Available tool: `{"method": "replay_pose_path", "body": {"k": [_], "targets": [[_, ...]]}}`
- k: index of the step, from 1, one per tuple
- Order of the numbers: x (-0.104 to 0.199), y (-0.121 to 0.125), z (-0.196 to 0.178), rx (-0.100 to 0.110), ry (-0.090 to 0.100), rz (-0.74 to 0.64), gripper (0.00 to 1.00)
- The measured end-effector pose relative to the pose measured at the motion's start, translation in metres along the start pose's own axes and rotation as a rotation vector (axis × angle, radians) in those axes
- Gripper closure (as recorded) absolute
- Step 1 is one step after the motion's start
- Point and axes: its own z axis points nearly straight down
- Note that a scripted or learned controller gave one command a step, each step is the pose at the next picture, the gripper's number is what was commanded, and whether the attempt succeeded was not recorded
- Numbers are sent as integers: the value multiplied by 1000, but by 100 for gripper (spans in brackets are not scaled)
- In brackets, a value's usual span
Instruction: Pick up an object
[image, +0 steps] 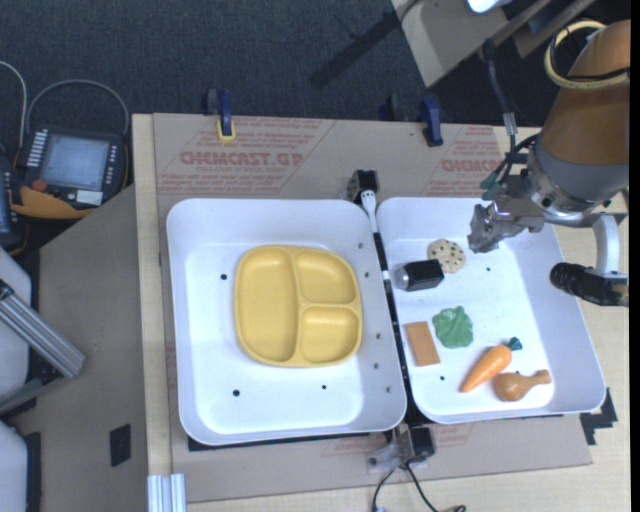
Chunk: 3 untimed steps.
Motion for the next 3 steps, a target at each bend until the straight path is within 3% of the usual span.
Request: {"method": "replay_pose_path", "body": {"k": [2, 3], "targets": [[116, -1, 3, 0, -1, 1, 100], [168, 14, 23, -3, -1, 0, 100]]}}
